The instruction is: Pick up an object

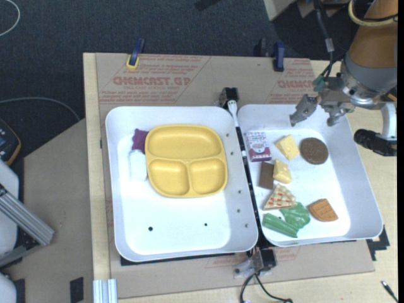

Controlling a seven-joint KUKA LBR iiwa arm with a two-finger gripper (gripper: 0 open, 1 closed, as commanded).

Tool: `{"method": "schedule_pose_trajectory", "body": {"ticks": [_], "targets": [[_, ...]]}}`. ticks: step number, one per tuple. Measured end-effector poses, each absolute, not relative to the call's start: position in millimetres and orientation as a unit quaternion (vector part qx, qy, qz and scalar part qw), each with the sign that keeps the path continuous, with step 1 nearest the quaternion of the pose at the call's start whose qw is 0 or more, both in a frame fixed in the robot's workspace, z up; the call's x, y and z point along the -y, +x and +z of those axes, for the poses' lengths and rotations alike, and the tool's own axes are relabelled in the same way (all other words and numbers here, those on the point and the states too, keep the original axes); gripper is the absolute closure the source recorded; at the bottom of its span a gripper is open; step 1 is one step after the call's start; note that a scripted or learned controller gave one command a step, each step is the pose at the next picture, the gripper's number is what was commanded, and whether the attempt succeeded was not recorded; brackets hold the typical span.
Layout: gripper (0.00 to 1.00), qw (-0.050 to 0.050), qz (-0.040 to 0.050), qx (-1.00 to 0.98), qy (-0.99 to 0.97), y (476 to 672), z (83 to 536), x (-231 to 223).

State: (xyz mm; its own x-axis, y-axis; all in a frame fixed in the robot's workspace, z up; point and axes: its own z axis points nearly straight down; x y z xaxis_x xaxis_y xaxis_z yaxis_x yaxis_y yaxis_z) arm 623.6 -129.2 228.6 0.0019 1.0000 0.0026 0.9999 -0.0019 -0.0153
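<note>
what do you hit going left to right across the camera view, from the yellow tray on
yellow tray → small carton → cheese wedge → round brown cookie

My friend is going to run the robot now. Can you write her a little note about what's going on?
Gripper: open, holding nothing, above the far edge of the right bin.
Right bin holds the toy food: brown cookie, cheese wedge, small carton, chocolate bar, pizza slice, green vegetables, toast-like piece.
Left bin: yellow divided plate, with a white bottle and something purple beside it.
Done: nothing picked up yet.
Left: lower onto one item, the cheese and cookie look nearest, grip and lift.
</note>
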Motion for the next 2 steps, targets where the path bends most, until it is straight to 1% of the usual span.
{"method": "schedule_pose_trajectory", "body": {"ticks": [1,2], "targets": [[0.00,0.001,0.0001,0.707,-0.707,626.2,237,129],[0.00,0.003,0.0020,0.707,-0.707,634.5,180,132]]}}
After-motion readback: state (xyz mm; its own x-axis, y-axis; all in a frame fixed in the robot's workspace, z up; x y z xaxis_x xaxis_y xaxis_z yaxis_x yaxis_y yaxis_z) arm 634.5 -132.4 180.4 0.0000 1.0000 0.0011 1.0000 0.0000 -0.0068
